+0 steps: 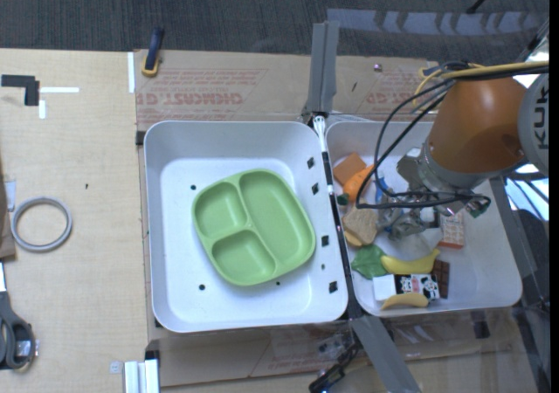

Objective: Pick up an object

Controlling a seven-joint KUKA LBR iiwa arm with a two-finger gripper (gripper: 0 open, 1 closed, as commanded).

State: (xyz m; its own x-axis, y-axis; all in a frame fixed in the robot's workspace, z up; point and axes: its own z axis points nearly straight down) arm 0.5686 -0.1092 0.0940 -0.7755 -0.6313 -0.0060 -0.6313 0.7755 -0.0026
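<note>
Bins (166, 208) two, one green divided plate (253, 227), two bananas (409, 262), pincer (403, 227) state unclear.

Small mixed objects (397, 273), among them a yellow banana (410, 261), heaped in the right bin (489, 282).

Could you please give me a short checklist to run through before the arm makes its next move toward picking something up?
1. Gripper is over the right bin, where the objects lie: ok.
2. Objects are there to pick, such as the banana and the orange piece: ok.
3. An object is between the gripper's fingers: cannot tell, the wrist and cables hide that spot.
4. Target stands apart from its neighbours: not ok, the items lie crowded against the bin's left side.
5. Green divided plate in the left bin lies away from the arm's work: ok.
</note>
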